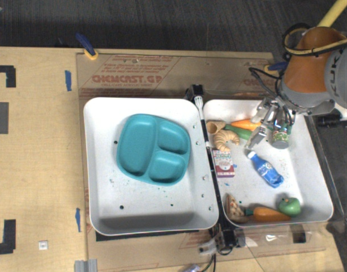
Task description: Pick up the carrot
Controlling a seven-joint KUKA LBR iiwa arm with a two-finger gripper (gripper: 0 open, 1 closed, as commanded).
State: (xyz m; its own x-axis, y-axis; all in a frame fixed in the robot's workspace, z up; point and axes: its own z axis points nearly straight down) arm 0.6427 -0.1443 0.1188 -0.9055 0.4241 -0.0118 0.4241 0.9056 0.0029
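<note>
Nearest the lens, a second carrot-like piece is lying by the right bin's front wall. Target carrot is resting at the back, ungrasped; pincer is being hovered just beside it, fingers parted, nothing held

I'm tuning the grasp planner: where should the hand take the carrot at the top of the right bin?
Grip the carrot across its orange mid-body from above, probably. It lies flat, pointing right toward the hand, with the croissant crowding its green end.
</note>
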